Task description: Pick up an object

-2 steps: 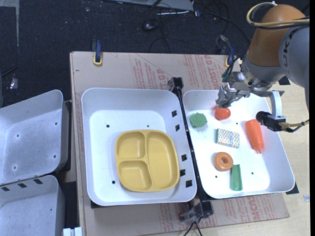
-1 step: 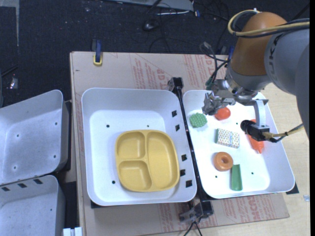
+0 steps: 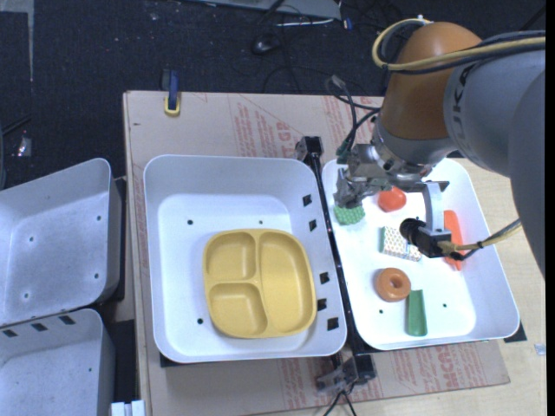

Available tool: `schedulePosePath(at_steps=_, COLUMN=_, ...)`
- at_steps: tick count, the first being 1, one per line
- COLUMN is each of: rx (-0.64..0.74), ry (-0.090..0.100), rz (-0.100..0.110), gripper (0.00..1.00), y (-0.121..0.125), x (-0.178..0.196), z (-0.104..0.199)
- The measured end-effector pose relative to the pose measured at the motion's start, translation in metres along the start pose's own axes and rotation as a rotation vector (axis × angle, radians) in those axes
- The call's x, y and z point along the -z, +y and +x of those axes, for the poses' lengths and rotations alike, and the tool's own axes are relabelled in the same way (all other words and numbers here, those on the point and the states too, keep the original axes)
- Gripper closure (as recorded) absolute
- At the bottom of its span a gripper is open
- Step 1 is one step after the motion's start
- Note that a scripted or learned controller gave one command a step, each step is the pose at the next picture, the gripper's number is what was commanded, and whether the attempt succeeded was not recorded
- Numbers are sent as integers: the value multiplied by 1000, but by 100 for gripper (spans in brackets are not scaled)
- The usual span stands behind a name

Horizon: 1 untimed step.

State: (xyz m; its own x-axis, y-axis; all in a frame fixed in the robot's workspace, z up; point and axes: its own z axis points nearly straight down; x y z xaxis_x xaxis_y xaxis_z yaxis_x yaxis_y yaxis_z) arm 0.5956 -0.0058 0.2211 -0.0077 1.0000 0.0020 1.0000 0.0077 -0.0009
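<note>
The pick is not yet made: the gripper (image 3: 350, 199) is lowered into the back left corner of the right-hand bin (image 3: 486, 319), directly over a small green object (image 3: 349, 214) that sits on the bin floor, and lifting remains to be done. How far the hand is open, and whether it has closed on the green object, cannot be told from this slant. A red piece (image 3: 392, 200), a doughnut (image 3: 393, 284), a green block (image 3: 417, 313) and an orange carrot-like piece (image 3: 452, 229) lie loose nearby; the left bin (image 3: 173, 180) holds a yellow divided plate (image 3: 258, 282).

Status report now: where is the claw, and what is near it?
Claw low over right bin, at green object. No grasp seen. Red piece and patterned block close by.
</note>
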Motion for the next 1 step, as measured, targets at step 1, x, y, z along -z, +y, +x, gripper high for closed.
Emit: schedulePosePath(at_steps=1, rx=0, ry=-1, rz=2, gripper=100, y=-11, x=-6, z=59)
